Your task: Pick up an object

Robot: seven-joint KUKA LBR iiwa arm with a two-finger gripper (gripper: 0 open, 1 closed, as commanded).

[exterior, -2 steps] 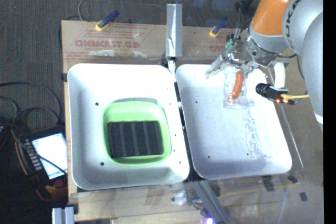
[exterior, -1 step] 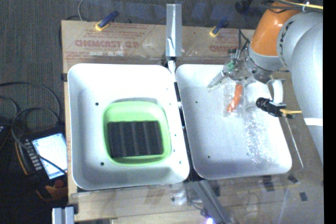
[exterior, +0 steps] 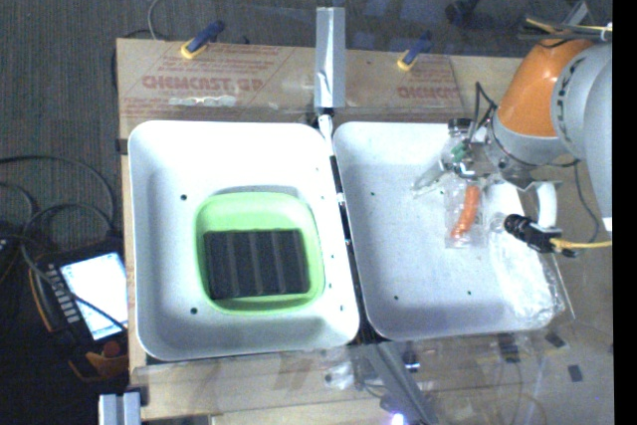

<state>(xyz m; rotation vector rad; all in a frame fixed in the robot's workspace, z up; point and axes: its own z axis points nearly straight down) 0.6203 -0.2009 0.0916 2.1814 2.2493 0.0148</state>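
Lying in the right white bin, a slim orange object in crinkled clear plastic; tool grip untellable; left bin holding a green tray.

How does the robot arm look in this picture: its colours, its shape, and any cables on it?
The arm has a rounded light grey body with a broad orange band above the wrist. Thin black cables run along the wrist near the gripper, whose small metal parts are too blurred to describe. A black fitting with a yellow cable hangs below.

A green tray is sitting in the left bin; beside it, an orange object is lying beneath the gripper.
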